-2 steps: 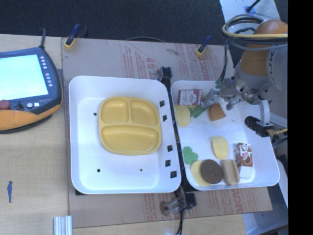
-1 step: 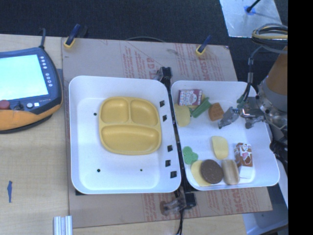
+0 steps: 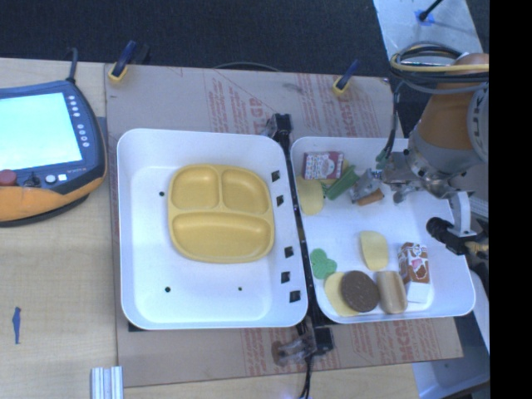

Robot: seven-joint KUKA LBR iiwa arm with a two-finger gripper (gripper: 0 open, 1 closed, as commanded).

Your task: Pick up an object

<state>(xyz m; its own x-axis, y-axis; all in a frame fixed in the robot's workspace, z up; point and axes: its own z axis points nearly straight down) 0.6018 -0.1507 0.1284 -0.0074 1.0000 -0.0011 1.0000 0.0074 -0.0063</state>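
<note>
My gripper [image 3: 368, 191] reaches in from the right and sits low over the back of the right bin [image 3: 449, 306]. Its tip is beside a green piece [image 3: 339, 183] and a small orange-brown bit [image 3: 372, 196]. A red and white carton [image 3: 322, 165] lies just left of it, with a pale yellow disc [image 3: 310, 196] below that. Along the bin's front lie a yellow wedge [image 3: 374, 250], a brown cookie [image 3: 359, 291], a bread roll [image 3: 389, 292], another red and white carton [image 3: 414, 271] and a green leaf shape [image 3: 322, 265].
The left bin [image 3: 141, 248] holds a yellow divided plate [image 3: 222, 212]. A tablet-like pendant [image 3: 41, 144] rests on the bench at far left. The arm's orange band [image 3: 445, 119] and grey body overhang the right bin's back right corner.
</note>
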